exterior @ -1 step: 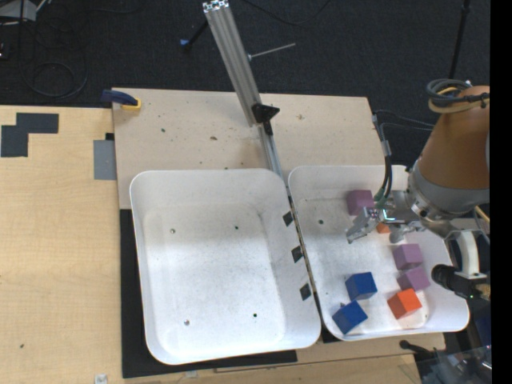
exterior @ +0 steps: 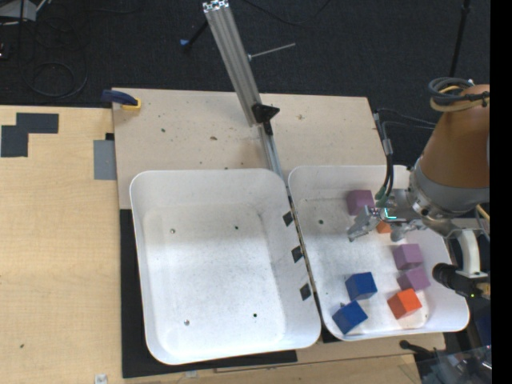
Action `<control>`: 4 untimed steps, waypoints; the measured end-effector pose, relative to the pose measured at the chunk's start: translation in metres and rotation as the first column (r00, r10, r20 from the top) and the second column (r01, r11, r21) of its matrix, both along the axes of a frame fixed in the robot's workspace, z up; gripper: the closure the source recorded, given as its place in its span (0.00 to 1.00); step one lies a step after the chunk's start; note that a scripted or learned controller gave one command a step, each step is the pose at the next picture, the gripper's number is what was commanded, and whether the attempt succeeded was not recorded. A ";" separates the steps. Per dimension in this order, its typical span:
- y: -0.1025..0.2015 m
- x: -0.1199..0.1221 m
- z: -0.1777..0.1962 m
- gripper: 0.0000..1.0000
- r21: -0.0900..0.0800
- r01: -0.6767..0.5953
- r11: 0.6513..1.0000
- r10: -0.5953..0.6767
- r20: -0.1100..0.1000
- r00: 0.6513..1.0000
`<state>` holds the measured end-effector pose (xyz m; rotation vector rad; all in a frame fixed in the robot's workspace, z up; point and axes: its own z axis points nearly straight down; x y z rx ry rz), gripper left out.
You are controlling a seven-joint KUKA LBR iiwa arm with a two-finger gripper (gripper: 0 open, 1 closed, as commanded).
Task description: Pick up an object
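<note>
Gripper sits low in the right shallow white plastic bin, centre-right of frame, over a small orange block that's mostly hidden; can't tell its long axis or facing. Can't tell the jaw state either. Matte mauve cube is just upper-left of it. Two more mauve cubes, two blue cubes and an orange cube lie lower right. Left white bin is speckled.
</note>
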<state>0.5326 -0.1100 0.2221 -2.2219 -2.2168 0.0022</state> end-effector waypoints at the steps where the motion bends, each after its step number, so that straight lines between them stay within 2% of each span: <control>1: 0.010 0.002 -0.058 0.00 0.001 0.001 1.000 -0.001 -0.007 1.000; 2: 0.012 0.001 -0.102 0.00 0.001 0.001 1.000 -0.001 -0.006 1.000; 3: 0.012 0.001 -0.130 0.00 0.001 0.002 1.000 -0.002 0.000 1.000; 4: 0.011 0.000 -0.120 1.00 0.002 0.010 1.000 -0.010 -0.001 1.000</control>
